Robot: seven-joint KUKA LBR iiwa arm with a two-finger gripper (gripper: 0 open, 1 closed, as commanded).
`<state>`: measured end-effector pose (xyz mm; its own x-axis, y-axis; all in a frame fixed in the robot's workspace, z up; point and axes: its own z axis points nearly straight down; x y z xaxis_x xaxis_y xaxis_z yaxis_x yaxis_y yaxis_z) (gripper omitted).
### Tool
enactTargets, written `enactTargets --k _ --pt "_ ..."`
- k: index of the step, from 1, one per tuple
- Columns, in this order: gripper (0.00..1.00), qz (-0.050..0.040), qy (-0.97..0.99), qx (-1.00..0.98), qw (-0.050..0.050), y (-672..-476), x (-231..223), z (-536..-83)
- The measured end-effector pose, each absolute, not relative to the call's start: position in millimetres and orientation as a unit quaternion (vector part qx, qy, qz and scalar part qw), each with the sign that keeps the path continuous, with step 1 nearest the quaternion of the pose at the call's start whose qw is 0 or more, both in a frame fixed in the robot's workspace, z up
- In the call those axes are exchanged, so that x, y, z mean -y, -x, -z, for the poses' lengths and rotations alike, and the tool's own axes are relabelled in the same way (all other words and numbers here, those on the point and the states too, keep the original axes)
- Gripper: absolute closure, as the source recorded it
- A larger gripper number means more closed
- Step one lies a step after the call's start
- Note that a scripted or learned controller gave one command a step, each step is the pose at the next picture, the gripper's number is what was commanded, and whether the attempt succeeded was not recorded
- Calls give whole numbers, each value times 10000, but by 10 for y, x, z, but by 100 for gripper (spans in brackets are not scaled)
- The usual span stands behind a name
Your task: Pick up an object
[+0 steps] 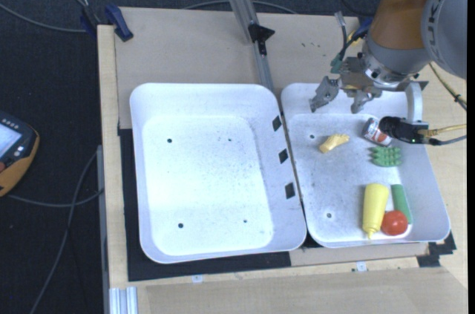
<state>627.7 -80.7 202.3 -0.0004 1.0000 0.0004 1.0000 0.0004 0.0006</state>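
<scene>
Here we are above the tabletop [193, 45], and the pincer [341, 99] hangs over the far edge of the right bin [423, 220], its two fingers [320, 97] spread wide with nothing between them. So it is open and carrying nothing.

All the candidates sit in that right bin. Take the small pale yellow piece [333, 143] as the marker: it lies just below the pincer, nearer the camera, alone on bare white floor. To its right, against the bin's far right side, a small can [375, 131] lies beside a dark fitting. Below the can is a green toothed toy [385, 156]. Further toward the camera from the yellow piece, in the bin's near right corner, a yellow bottle [373, 207], a green stick [401, 200] and a red tomato-like piece [395, 223] are huddled, touching one another. The left bin [148, 101], well to the left of the yellow piece, shows just a speckled floor.

My read: the yellow piece is the likeliest target, being closest and in the clear. The risks? It is small and lies low and tilted, so a descent slightly off line could close on air or nudge it aside. The pincer is also close to the bin's far rim, and a finger could catch it on the way down. If it heads for the corner cluster instead, fingers may wedge between neighbours and scatter them.
</scene>
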Motion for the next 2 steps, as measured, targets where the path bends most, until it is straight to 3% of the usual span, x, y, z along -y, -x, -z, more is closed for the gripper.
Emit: enactTargets --k 2 --pt "0 15 -7070 -7072 -18 -6230 887 -919"
